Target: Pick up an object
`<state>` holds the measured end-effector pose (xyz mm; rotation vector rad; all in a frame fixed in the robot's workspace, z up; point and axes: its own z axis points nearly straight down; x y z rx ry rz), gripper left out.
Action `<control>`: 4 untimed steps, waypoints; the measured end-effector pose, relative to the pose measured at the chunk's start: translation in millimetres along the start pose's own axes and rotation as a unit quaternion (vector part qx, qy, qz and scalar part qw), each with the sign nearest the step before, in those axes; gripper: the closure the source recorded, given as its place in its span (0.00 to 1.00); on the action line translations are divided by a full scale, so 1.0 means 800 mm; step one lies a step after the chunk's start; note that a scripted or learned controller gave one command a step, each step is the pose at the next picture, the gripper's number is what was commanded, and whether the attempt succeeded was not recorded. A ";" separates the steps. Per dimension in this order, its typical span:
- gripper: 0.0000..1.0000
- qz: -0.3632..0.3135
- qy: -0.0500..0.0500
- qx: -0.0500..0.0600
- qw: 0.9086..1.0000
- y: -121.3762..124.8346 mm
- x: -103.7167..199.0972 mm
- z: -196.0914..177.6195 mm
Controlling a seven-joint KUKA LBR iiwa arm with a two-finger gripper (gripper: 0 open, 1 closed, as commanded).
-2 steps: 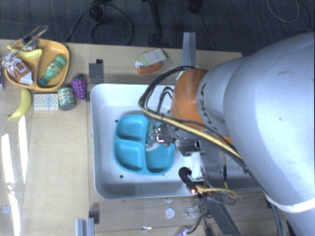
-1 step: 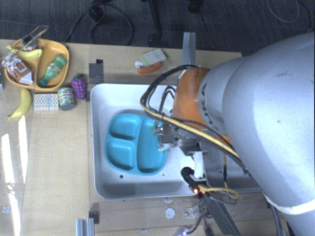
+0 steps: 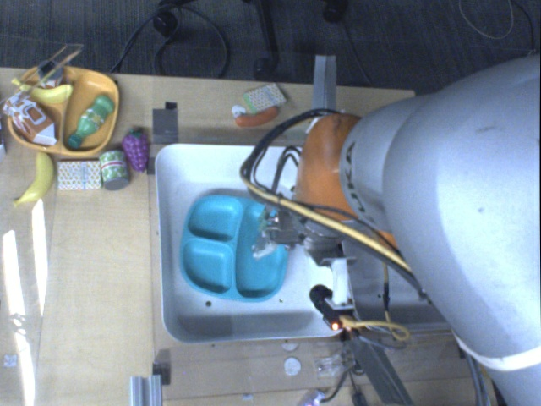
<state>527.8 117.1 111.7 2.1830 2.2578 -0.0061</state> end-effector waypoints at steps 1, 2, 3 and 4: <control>1.00 0.000 -0.001 0.004 1.000 -0.002 0.000 -0.005; 1.00 -0.024 -0.001 -0.002 1.000 -0.020 0.040 0.009; 0.00 -0.027 0.001 -0.001 1.000 -0.021 0.046 0.010; 1.00 -0.020 -0.008 0.003 1.000 -0.022 0.031 0.006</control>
